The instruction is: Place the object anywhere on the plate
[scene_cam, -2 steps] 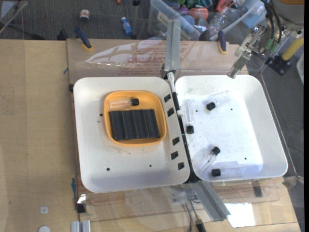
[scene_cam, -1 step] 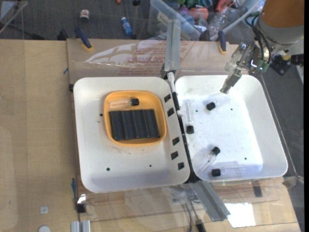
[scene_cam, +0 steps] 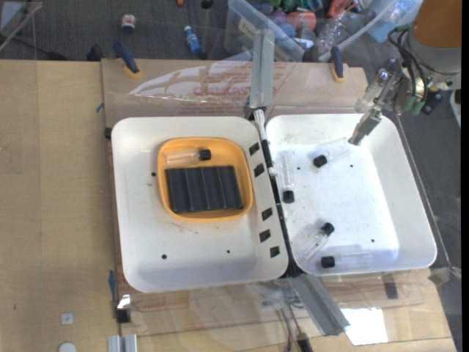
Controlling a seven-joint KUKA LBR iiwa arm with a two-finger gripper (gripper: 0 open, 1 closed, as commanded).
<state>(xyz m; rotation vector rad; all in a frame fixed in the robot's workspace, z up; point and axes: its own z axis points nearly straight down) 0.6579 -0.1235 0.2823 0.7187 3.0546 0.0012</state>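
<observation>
An orange plate [scene_cam: 167, 169] sits in the left bin [scene_cam: 139, 255]. On it lie a black ridged block [scene_cam: 204, 189] and a clear vial with a black cap [scene_cam: 193, 155] near the plate's far rim. Several more clear black-capped vials lie in the right bin [scene_cam: 410, 218]: one at the far middle [scene_cam: 322, 158], one along the left wall [scene_cam: 286, 182], one lower down [scene_cam: 321, 233] and one near the front wall [scene_cam: 344, 259]. My gripper [scene_cam: 359, 133] hangs over the right bin's far right part, a little right of and above the far-middle vial, with nothing seen in it.
A metal divider [scene_cam: 265, 160] with black clips runs between the two bins. A clear tub of colourful toys [scene_cam: 308, 6] stands beyond the bench at the back. Clamps [scene_cam: 129, 63] hold the board at the far edge.
</observation>
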